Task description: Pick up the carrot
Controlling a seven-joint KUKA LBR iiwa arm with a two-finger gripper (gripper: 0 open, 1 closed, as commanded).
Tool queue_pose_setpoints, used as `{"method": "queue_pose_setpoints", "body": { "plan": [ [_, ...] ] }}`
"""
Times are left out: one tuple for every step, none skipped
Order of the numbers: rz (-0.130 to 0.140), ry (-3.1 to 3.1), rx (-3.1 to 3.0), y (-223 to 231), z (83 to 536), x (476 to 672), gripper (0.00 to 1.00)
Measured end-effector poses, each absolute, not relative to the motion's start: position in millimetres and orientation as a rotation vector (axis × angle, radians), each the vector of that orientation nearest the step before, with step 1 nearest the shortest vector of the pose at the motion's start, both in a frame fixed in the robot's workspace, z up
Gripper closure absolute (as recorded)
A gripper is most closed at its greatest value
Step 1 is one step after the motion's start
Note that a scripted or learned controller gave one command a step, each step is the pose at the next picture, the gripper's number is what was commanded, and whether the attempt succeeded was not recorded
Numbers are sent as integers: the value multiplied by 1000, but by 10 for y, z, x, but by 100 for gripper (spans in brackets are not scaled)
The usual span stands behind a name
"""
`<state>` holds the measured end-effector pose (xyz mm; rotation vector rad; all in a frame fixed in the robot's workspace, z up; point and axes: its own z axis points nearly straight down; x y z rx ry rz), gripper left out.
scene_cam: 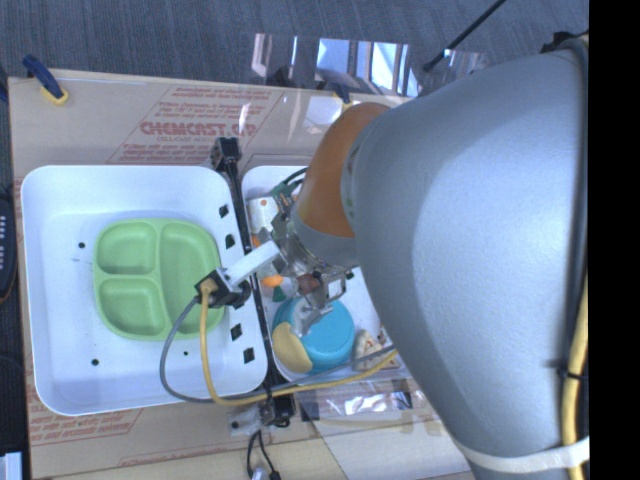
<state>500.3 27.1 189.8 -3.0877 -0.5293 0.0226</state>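
A small orange piece that looks like the carrot [274,282] lies in the right bin [258,183], close to the wall it shares with the left bin. My gripper [308,290] hangs low in the right bin, just right of that orange piece and above the blue bowl [330,336]. The wrist and its orange band [325,193] cover most of this bin. I cannot tell whether the carrot is touching the gripper.
The left bin [50,218] holds a green divided plate [155,273]. A pale yellow object [289,346] leans at the blue bowl's left rim. Yellow and grey cables [205,353] loop over the left bin's right side. The grey arm [470,248] covers the right side.
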Motion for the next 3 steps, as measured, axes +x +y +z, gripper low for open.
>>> {"method": "queue_pose_setpoints", "body": {
  "plan": [
    [34, -539, -3082, 264, 1990, 5008, 100],
    [24, -462, -3103, 374, 1969, 4749, 100],
    [36, -476, -3095, 384, 2057, 4752, 100]
  ]
}}
